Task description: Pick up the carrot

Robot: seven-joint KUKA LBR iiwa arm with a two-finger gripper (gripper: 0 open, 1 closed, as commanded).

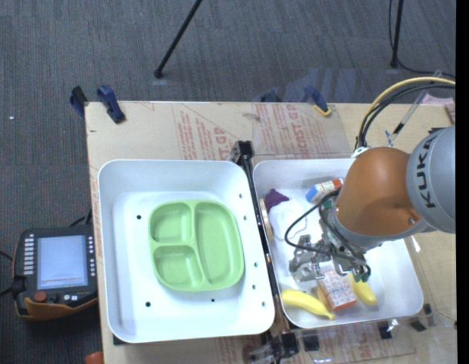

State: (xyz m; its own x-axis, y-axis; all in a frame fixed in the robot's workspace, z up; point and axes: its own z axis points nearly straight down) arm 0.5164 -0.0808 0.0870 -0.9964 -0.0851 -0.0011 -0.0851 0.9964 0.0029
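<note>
Gripper [323,262] sits low in the right bin [413,279], lower centre-right of the frame, under the orange wrist band [374,196]. Cables and the metal body crowd the tip; cannot tell how the gripper is set, nor whether anything is caught in it.

Directly below the tip: an orange-and-white carton [339,292], touching or just beside it. Left of the carton lies a yellow banana [306,302]; right of it a smaller yellow piece [364,291]. Up-frame of the wrist: a purple item [276,199] and a bottle with orange and blue cap end [323,189].

Carrot: cannot pick it out with confidence. No clearly carrot-shaped orange item is visible; it may lie beneath the arm.

Left bin [113,241] holds a green divided tray [196,246], well apart from the work.

Judged step: descent or grasp attempt in the cluttered lower part of the right bin. Next move calls for confirming the target, since the carton and bananas are packed close and a wrong grab looks likely.
</note>
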